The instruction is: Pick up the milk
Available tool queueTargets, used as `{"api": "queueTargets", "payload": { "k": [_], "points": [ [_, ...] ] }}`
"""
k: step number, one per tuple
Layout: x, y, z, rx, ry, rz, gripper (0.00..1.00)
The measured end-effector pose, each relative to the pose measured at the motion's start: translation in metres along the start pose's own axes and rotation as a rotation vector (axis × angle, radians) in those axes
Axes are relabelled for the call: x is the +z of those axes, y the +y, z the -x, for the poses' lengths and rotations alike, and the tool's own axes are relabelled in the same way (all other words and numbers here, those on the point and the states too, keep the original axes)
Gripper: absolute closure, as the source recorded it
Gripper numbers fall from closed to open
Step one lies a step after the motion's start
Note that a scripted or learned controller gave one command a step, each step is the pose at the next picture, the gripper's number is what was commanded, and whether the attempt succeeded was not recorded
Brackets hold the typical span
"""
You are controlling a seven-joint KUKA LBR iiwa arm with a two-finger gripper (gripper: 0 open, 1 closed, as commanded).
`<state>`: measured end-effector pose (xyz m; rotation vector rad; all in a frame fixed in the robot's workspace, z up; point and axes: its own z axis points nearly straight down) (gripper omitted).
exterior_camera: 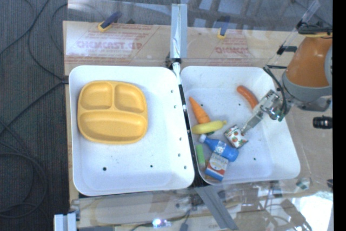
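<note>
The arm (pixel 309 70) is cut off by the right edge, so only its orange band and grey wrist show. At the gripper (pixel 241 132), just right of the small carton (pixel 236 137), the fingertips are too small and blurred to read. Left of that carton, the green piece (pixel 200 155) is partly hidden under the blue bottle (pixel 220 149). The print on the carton's faces is too small to make out.
</note>
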<state>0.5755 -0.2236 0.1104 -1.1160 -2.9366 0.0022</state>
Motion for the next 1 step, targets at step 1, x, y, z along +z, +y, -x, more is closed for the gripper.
{"api": "queueTargets", "payload": {
  "k": [1],
  "points": [
    [-0.0253,-0.0076,-0.0141,-0.015,0.0,0.0,0.0]
  ]
}}
